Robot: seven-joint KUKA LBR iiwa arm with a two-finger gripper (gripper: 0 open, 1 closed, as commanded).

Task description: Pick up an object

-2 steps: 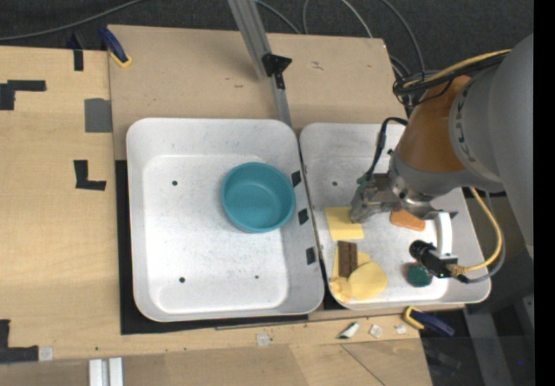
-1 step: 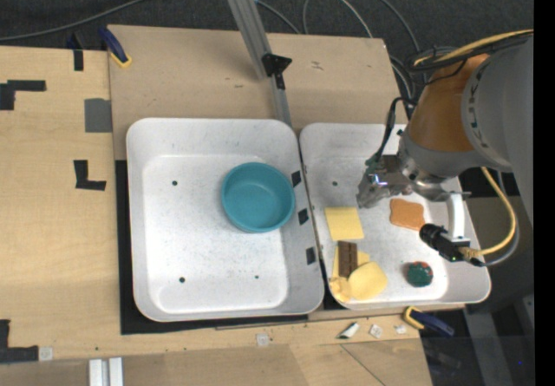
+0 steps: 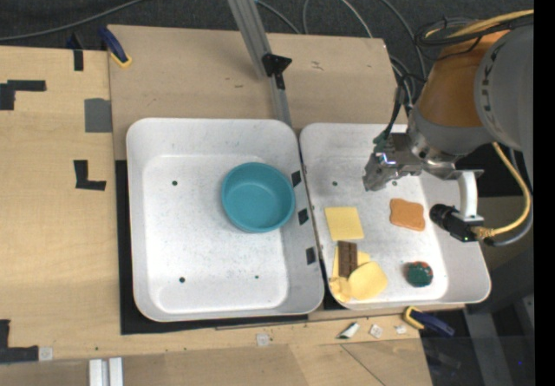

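My gripper (image 3: 379,174) hangs over the upper middle of the right bin (image 3: 347,143), above bare floor. Nothing shows between its fingers. An orange-brown slice (image 3: 407,215) lies just below and right of it. A yellow square (image 3: 344,223) lies below and left of it. Further down sit a brown bar (image 3: 346,259), a pale yellow lump (image 3: 365,280) and a small dark green ball (image 3: 420,273). A teal bowl (image 3: 257,196) stands in the left bin (image 3: 173,228), near its right side.
The grey arm with its orange band (image 3: 451,89) reaches in from the right over the right bin's upper corner. A slanted metal pole (image 3: 251,29) rises behind the bins. Cables lie along the back. Blue-yellow clamps (image 3: 117,48) sit at the bench edges.
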